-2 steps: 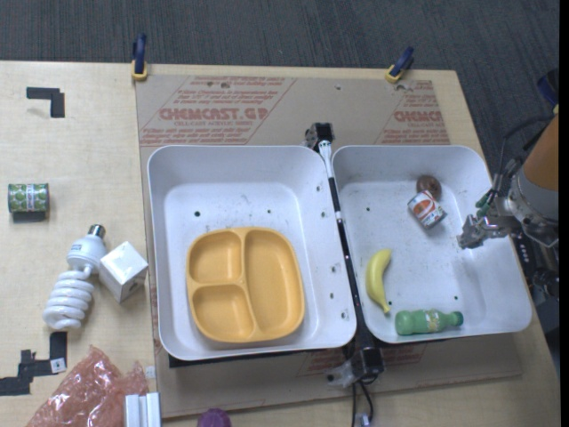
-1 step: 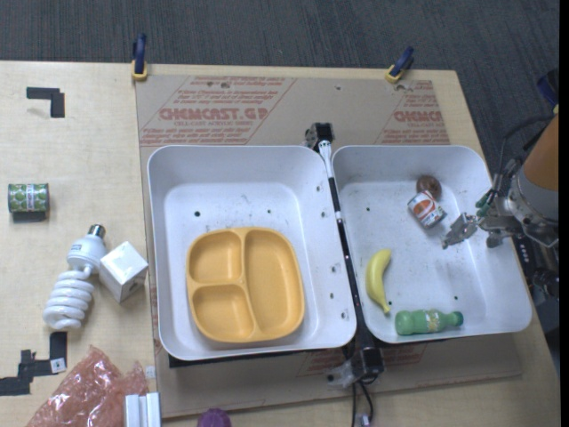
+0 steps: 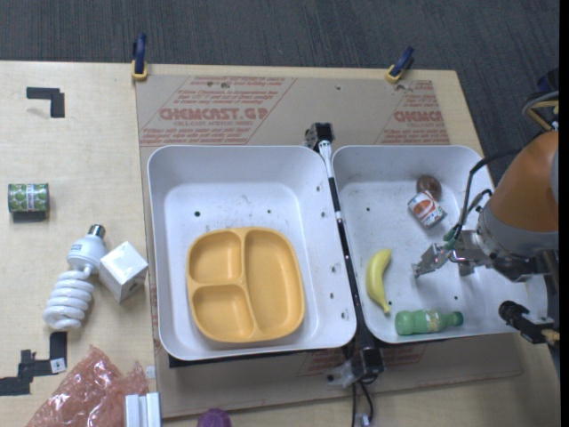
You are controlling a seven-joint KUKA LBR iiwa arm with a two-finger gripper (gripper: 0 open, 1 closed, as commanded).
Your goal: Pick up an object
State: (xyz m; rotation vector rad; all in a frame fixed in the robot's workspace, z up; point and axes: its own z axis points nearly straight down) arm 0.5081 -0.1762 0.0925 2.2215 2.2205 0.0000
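Green bottle lies crosswise, just below tool | banana to its left, lengthwise | tool's state: cannot tell

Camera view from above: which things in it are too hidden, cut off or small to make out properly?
- End effector: small and at a slant, so its grip state is unclear.
- Small can in the right bin: label too small to read.
- Brown object behind the can: partly covered, its identity unclear.
- Purple object: cut off by the bottom edge.
- Green can on the bench: print too small.
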